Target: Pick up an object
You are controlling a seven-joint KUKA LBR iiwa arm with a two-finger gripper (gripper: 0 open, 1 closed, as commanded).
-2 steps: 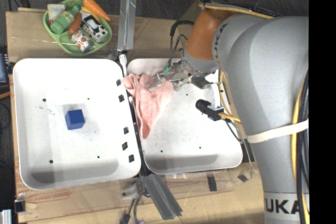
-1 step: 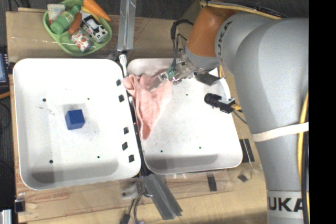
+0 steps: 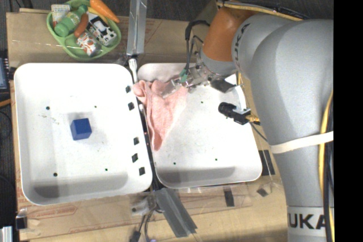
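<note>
A pink cloth (image 3: 161,105) lies crumpled along the left side of the right bin (image 3: 227,170), one end trailing toward the bin's front. My gripper (image 3: 184,81) is low over the back of that bin, right at the cloth's upper right corner, which reaches up to it. A small blue cube (image 3: 81,128) sits alone on the floor of the left bin (image 3: 34,178), far from the gripper.
A green bowl (image 3: 62,45) with toy food, including a carrot, stands behind the left bin. A grey metal bar (image 3: 136,25) rises behind the divide between the bins. The arm's large grey body covers the right bin's right side.
</note>
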